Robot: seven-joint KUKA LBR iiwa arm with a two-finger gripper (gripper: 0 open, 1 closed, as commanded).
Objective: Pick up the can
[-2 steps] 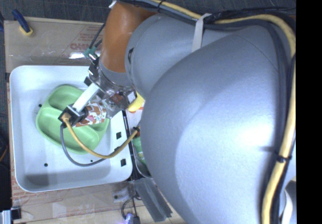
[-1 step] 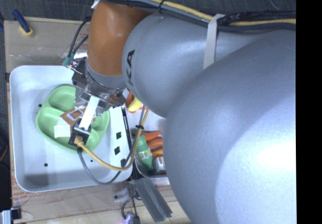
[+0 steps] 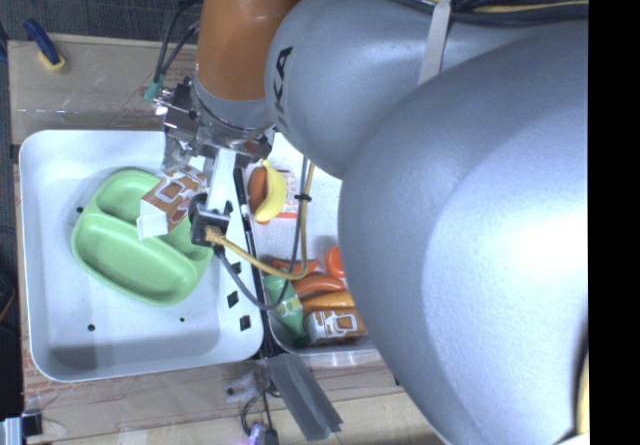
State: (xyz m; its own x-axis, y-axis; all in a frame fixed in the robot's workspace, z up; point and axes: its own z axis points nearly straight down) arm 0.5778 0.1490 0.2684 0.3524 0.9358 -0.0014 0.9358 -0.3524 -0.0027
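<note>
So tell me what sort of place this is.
Probably a robot lab's bin-picking bench: a grey arm reaches over two white bins on a wooden bench, with a green tray in one and small packaged goods in the other.

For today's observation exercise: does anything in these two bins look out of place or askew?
Yes. A brown-and-white carton lies tilted across the green tray in the left bin, right under the claw, rather than flat on the bin floor.
</note>
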